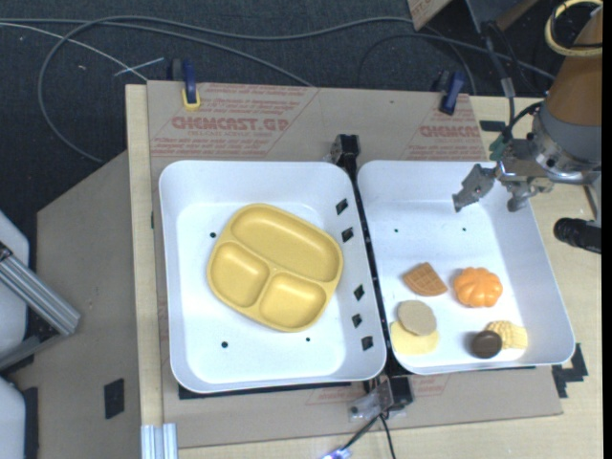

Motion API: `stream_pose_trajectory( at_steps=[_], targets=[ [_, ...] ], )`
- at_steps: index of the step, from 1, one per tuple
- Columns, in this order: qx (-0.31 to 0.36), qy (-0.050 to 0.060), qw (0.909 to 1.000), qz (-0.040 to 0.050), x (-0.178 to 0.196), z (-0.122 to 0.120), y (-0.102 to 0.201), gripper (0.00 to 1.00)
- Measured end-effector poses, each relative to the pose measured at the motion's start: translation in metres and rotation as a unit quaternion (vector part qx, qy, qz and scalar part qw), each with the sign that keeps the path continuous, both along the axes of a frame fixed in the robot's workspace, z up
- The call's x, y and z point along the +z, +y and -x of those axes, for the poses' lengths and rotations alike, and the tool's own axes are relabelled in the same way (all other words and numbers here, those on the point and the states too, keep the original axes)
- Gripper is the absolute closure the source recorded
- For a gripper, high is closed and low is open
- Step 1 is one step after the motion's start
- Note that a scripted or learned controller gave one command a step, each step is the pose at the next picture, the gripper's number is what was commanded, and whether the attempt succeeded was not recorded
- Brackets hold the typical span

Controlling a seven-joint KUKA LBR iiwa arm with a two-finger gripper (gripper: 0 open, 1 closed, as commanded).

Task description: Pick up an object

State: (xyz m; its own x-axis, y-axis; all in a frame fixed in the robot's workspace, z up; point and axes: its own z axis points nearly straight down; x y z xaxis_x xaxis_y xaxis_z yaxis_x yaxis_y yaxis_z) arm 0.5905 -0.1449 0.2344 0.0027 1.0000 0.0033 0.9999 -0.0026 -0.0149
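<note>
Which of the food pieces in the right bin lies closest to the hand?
The tan waffle-like piece, highest of the cluster in the view and nearest the hand. The orange pumpkin is close behind; the rest lie lower.

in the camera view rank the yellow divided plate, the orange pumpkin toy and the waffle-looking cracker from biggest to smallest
1. Yellow divided plate, by far the largest.
2. Orange pumpkin toy.
3. Cracker, slightly smaller than the pumpkin toy, though the two look close enough that this order is unsure.

2 white bins (191, 352) sit on a tan counter (143, 161) printed with red lettering. The divided plate (274, 267) is pale yellow, the pumpkin (477, 287) orange, the cracker (424, 279) golden brown with a grid pattern.
</note>
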Motion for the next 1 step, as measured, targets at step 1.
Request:
stream_pose_trajectory(
  at_steps=[1],
  targets=[
    [0.002, -0.007, 1.0, 0.0012, 0.0077, -0.0026, 0.0004, 0.0]
  ],
)
